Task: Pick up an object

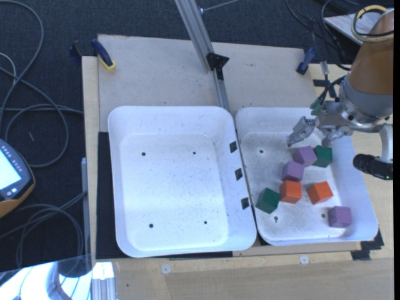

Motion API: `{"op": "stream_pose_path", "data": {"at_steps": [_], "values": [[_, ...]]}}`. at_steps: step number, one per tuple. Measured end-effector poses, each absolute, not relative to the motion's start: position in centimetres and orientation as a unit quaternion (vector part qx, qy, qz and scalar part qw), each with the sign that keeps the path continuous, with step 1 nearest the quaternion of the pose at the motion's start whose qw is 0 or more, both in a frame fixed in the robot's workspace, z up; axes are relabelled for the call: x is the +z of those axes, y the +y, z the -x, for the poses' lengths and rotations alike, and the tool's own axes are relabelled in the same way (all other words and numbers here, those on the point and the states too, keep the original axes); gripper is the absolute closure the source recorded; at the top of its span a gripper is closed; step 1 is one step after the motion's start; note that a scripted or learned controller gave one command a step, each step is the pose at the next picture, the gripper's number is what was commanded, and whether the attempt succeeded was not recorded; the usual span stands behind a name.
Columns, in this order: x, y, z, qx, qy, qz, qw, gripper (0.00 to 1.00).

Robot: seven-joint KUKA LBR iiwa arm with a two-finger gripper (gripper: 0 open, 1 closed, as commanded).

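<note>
We see the table (162,74), pale wood, carrying two white bins side by side. The left bin (125,167) is the bigger shape to our eye, its speckled floor marked by four dark dots. The right bin (262,124) holds all the blocks. The arm (372,74) comes in from the right, its orange band above the grey wrist, and hangs over the right bin's far right part. A slanted metal rail (197,30) runs down from the top to the gap between the bins.

The hand (312,129) sits low over the bin, just above the far blocks; we cannot tell whether its fingers are apart or together, and we see no block between them.

The blocks lie in a loose cluster: a purple block (304,155) touching a green block (323,156) right below the hand, another purple (292,170) just beneath, an orange block (290,191) under that, a second orange (319,192) near it, a green one (269,200) toward the bin's left, and a purple one (339,216) near the front right corner.
</note>
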State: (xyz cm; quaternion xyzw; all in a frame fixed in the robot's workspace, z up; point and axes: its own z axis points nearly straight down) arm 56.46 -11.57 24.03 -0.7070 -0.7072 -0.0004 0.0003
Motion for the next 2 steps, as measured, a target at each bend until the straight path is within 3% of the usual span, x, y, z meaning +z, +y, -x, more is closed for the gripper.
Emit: {"op": "stream_pose_path", "data": {"at_steps": [1,2], "values": [[14.4,-11.9,-59.4,0.0022,-0.707,0.707,0.003,0.00],[21.8,-11.0,-66.9,-0.0040,-0.709,0.706,-0.005,0.00]]}}
